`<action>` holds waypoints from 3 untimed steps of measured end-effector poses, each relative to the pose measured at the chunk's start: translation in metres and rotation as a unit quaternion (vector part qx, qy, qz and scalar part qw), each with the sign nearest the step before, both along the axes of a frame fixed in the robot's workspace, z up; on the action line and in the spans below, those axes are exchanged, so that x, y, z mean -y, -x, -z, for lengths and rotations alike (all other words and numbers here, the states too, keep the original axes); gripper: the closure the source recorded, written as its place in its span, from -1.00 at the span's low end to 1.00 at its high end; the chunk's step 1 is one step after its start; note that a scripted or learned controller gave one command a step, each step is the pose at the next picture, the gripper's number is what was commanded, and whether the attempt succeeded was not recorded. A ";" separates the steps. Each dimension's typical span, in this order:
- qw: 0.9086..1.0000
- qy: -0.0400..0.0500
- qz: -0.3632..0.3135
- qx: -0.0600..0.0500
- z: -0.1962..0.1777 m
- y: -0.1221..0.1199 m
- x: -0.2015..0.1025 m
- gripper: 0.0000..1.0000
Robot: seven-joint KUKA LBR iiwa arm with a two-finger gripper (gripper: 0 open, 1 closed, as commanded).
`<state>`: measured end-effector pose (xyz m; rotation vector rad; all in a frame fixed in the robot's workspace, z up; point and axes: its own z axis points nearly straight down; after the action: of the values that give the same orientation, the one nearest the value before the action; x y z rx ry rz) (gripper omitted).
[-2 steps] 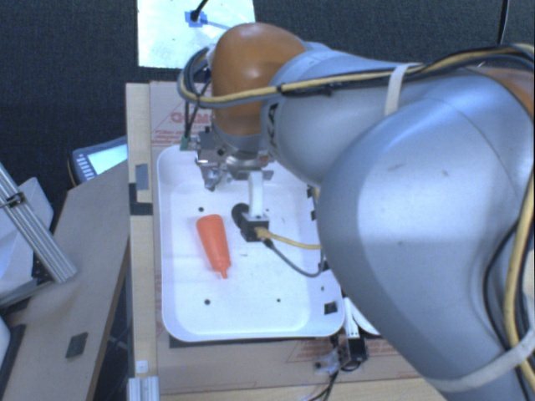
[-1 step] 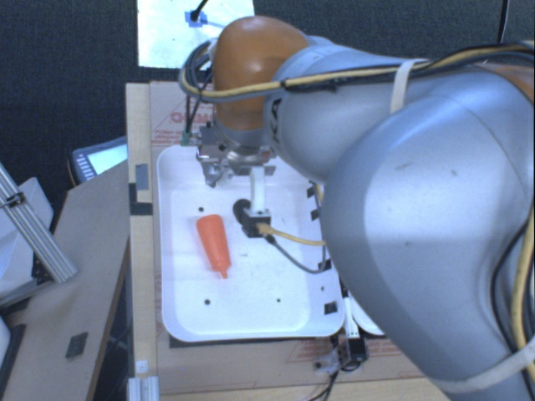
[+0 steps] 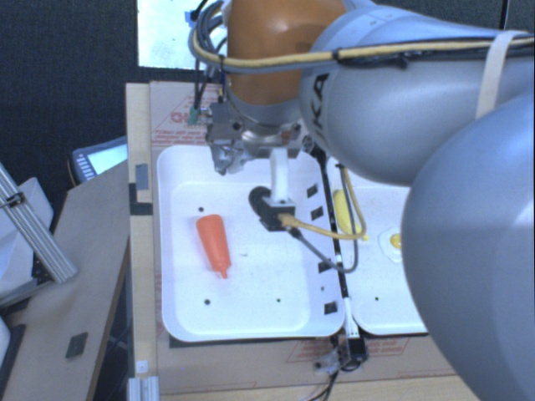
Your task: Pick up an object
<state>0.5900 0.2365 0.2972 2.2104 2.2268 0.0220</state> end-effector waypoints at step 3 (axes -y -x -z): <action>1.000 0.003 0.002 -0.005 0.108 -0.064 0.002 1.00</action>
<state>0.6544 0.2340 0.1896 2.2165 2.2242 0.0058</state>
